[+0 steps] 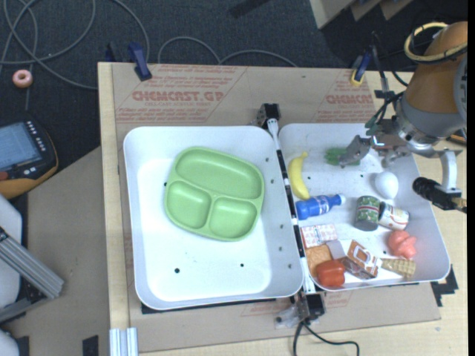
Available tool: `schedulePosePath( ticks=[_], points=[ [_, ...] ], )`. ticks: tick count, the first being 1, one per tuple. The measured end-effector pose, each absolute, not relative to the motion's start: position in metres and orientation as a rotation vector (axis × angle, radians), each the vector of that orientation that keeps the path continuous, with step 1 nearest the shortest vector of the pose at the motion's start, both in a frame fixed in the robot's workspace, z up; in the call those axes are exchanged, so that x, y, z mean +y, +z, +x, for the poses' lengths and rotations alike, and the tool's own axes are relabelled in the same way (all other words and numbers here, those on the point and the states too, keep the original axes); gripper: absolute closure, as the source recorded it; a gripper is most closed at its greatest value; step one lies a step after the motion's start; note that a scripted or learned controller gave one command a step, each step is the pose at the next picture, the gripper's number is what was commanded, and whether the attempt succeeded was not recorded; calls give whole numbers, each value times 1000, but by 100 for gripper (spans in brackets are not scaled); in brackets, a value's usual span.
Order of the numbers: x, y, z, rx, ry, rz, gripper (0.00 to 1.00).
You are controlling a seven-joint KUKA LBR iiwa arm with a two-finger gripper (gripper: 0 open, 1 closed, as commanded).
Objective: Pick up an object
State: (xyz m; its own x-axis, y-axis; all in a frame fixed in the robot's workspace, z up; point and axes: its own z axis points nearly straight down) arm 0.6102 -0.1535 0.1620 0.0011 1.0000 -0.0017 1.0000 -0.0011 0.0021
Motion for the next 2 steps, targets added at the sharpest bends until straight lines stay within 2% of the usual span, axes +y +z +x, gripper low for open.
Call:
schedulePosePath(
  ticks=[1,2],
  points=[
    [-158,97,560,2214,7,2216,0],
    [-162,92,536,2214,15,2214,0]
  ],
)
